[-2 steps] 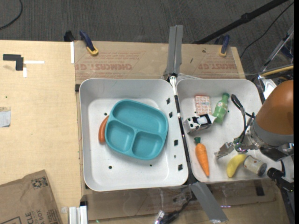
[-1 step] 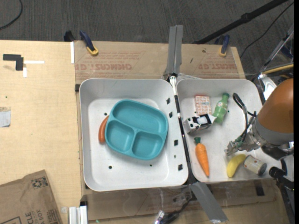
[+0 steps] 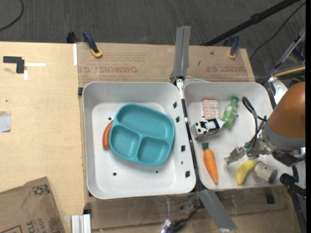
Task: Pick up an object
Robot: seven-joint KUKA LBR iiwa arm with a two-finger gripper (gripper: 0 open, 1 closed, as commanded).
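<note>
Overhead, slanted — both bins [image 3: 97, 144]

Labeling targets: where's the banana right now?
Camera view, right bin, near its front right corner: the banana lies just below the hand, carrot to its left.

Orange sausage [image 3: 105, 136] half-hidden behind teal plate [image 3: 142, 135]; arm [image 3: 290, 118] cropped (right edge).

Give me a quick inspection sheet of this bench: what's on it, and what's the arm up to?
Surface: two white bins, left bin, right bin, on a wooden bench.
Job's things: carrot, banana, green bottle, pink packet, toy cow.
Clutter: teal plate over an orange sausage.
Grippers: gripper low beside the banana.
Cables: black cable in right bin.
Surroundings: clamps, cardboard, dark floor.
</note>
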